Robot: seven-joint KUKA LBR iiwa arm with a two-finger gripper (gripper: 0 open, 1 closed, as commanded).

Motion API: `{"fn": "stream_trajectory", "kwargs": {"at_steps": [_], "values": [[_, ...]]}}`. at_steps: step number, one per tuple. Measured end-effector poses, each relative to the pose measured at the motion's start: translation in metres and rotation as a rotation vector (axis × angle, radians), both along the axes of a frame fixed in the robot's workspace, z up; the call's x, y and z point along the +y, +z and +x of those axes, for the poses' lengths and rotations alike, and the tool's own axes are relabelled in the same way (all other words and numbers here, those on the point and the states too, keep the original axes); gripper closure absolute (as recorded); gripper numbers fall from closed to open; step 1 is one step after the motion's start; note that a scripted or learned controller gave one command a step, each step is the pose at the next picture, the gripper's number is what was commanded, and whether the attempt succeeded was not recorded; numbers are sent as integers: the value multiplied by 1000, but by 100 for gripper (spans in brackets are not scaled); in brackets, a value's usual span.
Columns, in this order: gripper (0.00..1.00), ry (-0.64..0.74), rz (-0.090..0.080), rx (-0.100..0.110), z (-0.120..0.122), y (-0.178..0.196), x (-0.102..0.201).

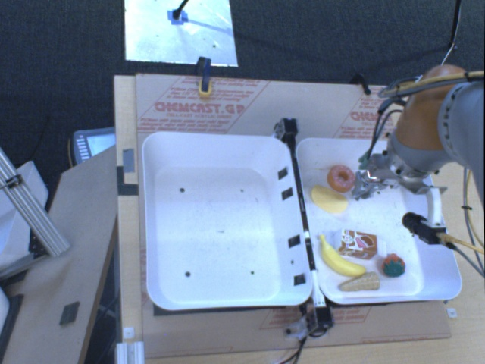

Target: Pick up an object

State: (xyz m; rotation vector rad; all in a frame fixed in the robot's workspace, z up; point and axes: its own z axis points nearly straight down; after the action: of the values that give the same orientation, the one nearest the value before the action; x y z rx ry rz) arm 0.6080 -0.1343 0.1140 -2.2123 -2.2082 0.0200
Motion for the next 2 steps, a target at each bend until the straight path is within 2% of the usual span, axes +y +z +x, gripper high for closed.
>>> {"fn": "stream_trajectory", "kwargs": {"at_steps": [2], "values": [[100,-1,2,11,-2,14,0]]}}
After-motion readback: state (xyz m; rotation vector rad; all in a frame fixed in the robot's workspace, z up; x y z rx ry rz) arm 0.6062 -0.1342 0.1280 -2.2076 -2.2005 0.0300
